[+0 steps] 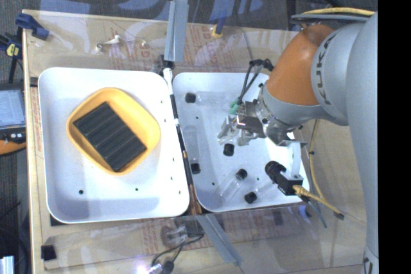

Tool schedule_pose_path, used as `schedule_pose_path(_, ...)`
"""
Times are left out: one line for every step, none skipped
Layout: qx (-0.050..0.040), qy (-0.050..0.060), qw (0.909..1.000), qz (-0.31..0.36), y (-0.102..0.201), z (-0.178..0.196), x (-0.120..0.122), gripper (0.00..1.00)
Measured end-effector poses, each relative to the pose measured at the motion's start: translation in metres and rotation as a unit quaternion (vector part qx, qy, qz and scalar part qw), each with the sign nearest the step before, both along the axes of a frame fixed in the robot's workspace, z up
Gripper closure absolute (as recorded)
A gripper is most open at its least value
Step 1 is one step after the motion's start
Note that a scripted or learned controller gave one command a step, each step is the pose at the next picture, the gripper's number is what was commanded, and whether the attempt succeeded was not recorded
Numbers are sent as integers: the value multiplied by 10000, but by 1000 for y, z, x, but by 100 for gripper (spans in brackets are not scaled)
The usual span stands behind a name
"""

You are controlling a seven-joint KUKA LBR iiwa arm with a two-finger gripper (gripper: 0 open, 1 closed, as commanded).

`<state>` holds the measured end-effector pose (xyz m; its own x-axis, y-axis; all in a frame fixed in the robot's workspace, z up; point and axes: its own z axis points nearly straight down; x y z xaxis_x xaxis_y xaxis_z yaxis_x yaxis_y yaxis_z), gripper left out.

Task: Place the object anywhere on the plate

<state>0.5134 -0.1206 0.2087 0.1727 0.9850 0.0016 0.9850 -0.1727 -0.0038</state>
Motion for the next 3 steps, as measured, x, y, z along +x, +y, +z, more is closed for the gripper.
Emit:
schedule_pose_path(-3,0,9978,656,83,30,55,100)
schedule_pose_path(0,13,9874,1583,126,-18,68,100)
schedule_pose_path(-1,11,9874,1582,126,-18,68,0)
